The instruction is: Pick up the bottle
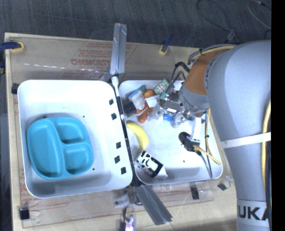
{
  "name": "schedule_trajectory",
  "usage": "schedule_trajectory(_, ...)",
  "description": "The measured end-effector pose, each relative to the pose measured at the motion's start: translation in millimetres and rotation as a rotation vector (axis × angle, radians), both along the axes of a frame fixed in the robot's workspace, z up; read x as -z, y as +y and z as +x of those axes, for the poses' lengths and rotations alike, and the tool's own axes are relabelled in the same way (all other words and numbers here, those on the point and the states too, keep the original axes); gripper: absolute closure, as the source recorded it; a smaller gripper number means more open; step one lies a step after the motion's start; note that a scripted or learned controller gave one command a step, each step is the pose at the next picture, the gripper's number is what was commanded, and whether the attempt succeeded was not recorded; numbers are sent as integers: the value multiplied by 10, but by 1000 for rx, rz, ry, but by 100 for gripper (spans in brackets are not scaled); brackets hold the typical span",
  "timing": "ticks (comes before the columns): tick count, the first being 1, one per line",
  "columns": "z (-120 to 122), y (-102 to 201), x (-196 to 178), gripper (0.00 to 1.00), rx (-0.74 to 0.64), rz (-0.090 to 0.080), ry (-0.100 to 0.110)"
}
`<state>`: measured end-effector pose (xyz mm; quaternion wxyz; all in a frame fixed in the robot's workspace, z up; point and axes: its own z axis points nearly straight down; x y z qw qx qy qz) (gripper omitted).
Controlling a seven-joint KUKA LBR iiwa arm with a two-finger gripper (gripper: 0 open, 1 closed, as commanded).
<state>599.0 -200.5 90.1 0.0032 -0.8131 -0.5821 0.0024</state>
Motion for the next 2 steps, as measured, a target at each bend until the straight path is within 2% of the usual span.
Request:
schedule_trajectory(1,1,30,-84,100,-12,3,8)
schedule_trajectory(2,3,50,-170,100,-22,4,13)
